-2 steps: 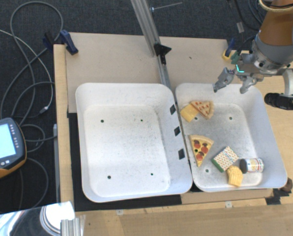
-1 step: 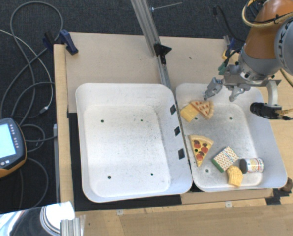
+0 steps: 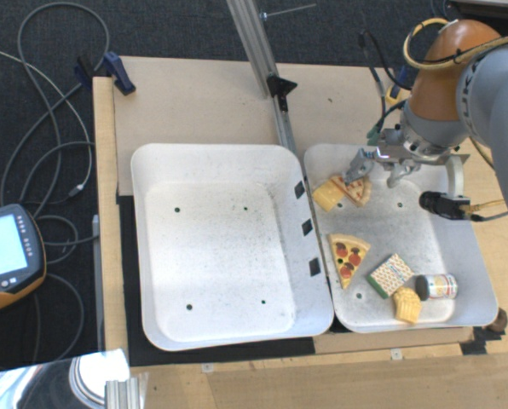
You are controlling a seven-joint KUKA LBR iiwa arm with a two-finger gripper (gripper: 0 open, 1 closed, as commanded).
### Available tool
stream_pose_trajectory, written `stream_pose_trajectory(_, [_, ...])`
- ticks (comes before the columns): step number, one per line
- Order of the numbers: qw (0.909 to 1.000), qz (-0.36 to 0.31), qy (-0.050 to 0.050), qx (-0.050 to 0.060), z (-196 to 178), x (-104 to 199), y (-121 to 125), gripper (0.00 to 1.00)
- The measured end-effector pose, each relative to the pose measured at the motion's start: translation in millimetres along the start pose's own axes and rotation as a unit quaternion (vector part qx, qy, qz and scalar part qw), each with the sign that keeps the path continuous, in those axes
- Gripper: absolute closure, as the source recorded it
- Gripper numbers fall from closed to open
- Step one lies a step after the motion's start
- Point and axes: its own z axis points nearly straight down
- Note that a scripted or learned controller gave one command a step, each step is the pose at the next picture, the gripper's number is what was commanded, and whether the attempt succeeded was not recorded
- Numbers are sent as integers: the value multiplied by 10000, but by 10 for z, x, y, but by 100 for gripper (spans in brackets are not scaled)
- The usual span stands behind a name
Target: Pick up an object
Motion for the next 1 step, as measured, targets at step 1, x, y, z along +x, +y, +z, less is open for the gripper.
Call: stream_pose_trajectory(1, [10000, -1, -1, -20, 353, 6, 1, 0])
